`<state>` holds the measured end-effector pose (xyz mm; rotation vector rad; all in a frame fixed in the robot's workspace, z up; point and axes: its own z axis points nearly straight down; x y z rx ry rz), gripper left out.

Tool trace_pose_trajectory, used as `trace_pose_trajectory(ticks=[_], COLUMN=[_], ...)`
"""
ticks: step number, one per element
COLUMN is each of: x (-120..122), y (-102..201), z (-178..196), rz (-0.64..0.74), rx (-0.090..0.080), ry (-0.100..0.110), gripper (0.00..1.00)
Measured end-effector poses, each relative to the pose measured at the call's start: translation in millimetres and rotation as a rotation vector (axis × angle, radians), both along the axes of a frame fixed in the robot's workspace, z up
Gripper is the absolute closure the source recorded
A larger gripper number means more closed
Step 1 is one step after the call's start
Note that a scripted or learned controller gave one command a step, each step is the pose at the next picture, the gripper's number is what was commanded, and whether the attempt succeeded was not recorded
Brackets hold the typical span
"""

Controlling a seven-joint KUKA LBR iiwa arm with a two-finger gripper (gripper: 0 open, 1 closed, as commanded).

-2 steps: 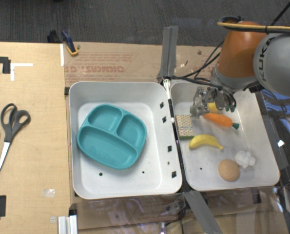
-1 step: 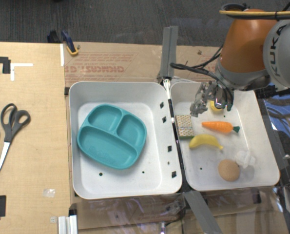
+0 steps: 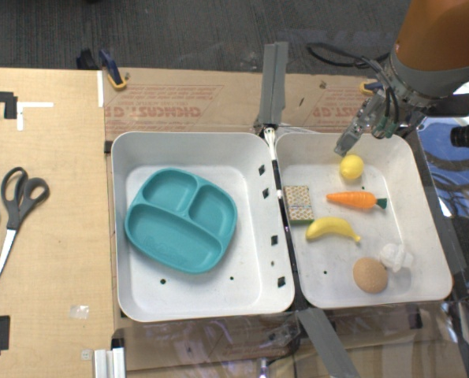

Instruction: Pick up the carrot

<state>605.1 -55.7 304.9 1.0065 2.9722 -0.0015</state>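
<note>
Nearest the camera, a brown egg-like ball (image 3: 369, 275) and a small clear plastic piece (image 3: 393, 255) are being held by the right bin (image 3: 429, 235). Beyond them, a banana (image 3: 332, 228) and a patterned sponge block (image 3: 299, 203) are seen. The carrot (image 3: 355, 200) is lying flat mid-bin, green tip rightward, untouched. Just behind it a lemon (image 3: 351, 167) is resting. A teal divided plate (image 3: 181, 220) is being carried by the left bin (image 3: 124, 235). Farthest, the gripper (image 3: 368, 130) is being hung over the bin's far edge; its grip cannot be told.
</note>
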Motion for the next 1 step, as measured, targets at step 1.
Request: trace_pose_trajectory(ticks=[1], x=[-71.1], y=[-18.6], z=[-4.0], rz=[0.004], rx=[0.0], ry=[0.002], gripper=[1.0])
